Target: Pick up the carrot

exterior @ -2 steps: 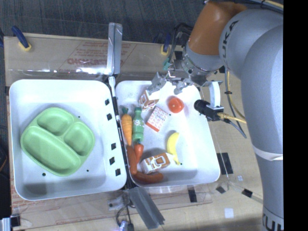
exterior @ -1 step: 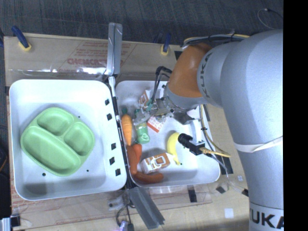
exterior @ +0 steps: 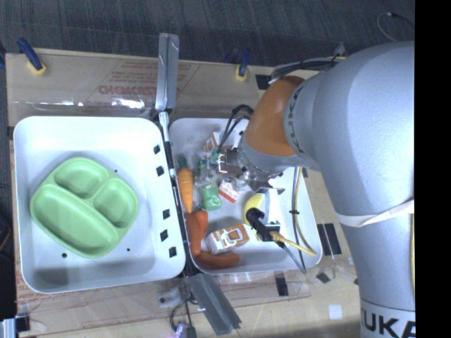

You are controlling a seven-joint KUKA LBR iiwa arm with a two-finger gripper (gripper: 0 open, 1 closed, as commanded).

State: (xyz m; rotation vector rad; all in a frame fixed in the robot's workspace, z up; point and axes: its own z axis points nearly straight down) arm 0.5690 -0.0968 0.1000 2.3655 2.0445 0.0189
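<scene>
The long orange tapered carrot (exterior: 185, 189) lies lengthwise against the left wall of the right-hand shallow white bin (exterior: 310, 255), its lower end touching a darker orange-red sausage-shaped piece (exterior: 198, 232). The hand (exterior: 232, 166) hangs over the bin's middle, just right of the carrot, above a green-topped bit of clutter (exterior: 211, 201); how far open it is I cannot tell. A good grasp likely means shifting left, straddling the carrot across its width and staying clear of the wall

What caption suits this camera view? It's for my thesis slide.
KUKA arm reaching into the cluttered right bin, carrot by its left wall; green divided plate in left bin.
</scene>
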